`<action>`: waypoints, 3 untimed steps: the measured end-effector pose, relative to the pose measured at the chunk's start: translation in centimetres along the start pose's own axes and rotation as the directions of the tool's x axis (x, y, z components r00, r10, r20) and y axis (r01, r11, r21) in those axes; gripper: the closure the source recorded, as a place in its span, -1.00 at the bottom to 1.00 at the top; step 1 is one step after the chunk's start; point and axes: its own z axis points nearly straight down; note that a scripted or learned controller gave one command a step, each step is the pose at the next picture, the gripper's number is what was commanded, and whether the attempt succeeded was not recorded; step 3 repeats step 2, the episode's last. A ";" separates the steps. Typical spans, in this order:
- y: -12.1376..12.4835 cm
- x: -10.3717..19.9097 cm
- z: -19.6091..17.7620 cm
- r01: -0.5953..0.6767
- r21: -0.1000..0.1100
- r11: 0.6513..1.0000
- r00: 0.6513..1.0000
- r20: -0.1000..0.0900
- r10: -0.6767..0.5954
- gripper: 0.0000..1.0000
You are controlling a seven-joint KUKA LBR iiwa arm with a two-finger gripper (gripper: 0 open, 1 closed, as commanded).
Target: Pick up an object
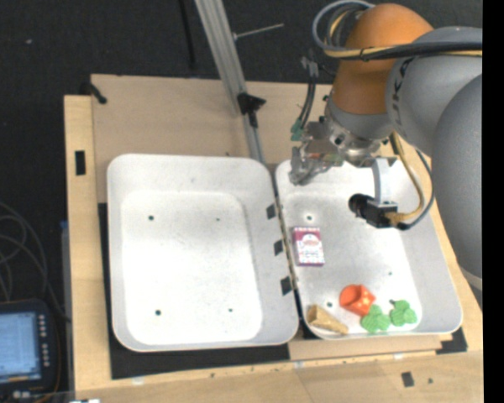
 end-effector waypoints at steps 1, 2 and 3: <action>-0.5 5.5 -0.6 0.000 0.001 1.000 1.000 -0.001 0.000 1.00; 0.2 10.6 0.3 -0.001 0.000 1.000 1.000 0.000 0.001 1.00; 0.2 10.6 0.3 -0.001 0.000 1.000 1.000 0.000 0.001 1.00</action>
